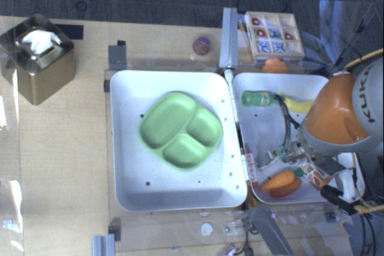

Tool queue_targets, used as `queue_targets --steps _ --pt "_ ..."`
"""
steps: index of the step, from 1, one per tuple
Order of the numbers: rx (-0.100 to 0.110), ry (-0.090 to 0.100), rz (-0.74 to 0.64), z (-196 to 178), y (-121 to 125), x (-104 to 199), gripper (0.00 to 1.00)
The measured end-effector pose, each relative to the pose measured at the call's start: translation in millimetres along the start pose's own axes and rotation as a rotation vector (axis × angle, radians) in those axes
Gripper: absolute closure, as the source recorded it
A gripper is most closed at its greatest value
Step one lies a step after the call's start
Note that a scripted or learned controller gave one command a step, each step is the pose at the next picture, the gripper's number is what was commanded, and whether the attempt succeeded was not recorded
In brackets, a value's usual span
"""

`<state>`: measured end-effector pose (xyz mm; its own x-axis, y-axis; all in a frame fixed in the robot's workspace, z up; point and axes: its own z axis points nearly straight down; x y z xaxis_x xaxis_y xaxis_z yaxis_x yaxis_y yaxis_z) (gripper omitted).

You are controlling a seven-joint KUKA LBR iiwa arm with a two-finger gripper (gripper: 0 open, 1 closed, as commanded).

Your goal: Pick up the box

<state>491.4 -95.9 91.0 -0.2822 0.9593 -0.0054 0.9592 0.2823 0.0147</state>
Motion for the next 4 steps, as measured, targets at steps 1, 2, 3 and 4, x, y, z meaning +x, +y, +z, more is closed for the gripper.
queue_targets --steps 1,2,3,4 --pt "0.001 0.001 0.216 1 34 -22 0.00" --pt "0.010 0.001 0.353 -35 62 -83 0.00" --pt "0.003 0.002 0.078 4 115 -24 0.00" --pt "0.024 0.008 0.189 5 155 -37 0.00"
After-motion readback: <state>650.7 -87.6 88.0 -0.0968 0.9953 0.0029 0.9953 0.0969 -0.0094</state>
